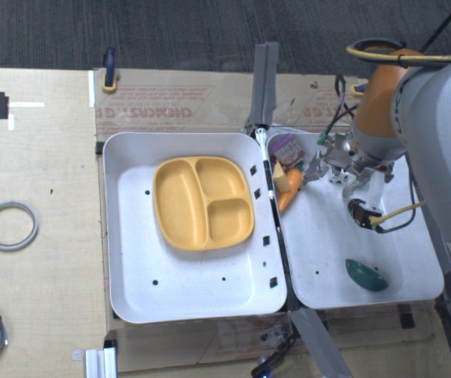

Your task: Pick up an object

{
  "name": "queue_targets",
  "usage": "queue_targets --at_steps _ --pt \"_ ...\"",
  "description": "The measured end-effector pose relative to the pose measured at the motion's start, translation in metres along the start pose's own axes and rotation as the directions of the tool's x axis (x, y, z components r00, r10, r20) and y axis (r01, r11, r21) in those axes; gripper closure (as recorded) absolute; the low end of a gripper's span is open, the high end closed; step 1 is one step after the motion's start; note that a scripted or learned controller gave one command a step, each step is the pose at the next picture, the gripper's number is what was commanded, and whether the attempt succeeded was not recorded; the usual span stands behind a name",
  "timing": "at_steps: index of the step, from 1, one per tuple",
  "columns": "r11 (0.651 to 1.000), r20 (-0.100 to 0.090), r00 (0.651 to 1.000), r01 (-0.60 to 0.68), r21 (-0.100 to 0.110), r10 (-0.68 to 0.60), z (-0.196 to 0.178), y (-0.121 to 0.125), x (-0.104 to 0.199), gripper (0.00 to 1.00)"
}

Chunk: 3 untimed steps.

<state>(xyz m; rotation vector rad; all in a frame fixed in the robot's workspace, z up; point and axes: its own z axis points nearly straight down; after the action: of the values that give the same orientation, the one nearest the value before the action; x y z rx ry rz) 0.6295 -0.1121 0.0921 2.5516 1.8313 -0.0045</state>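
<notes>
— Starting at the near edge: what lies in the right white bin point(414, 282)?

— One dark green rounded plastic piece point(365, 275), flat on the floor near the front wall, well apart from the arm.

— And the left white bin point(131, 290)?

— One yellow three-compartment plastic tray point(204, 201), lying flat at mid-bin.

— Further back?

— An orange carrot-shaped toy point(288, 189) leans on the divider in the right bin's far left corner, with a purple packet point(286, 146) just behind it.

— The gripper point(326, 166)?

— Low over that far corner, just right of the orange toy. Finger position: cannot tell. Nothing is visibly held.
</notes>
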Motion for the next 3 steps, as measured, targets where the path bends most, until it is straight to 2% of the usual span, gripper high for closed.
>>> queue_targets --at_steps 1,2,3 --pt "0.972 0.000 0.972 -0.234 0.000 0.234 -0.013 0.031 -0.001 0.00" --pt "0.656 -0.010 0.656 -0.755 -0.004 0.755 -0.005 -0.007 -0.004 0.00" --pt "0.659 0.002 0.659 -0.752 0.001 0.752 -0.010 -0.010 -0.004 1.00"
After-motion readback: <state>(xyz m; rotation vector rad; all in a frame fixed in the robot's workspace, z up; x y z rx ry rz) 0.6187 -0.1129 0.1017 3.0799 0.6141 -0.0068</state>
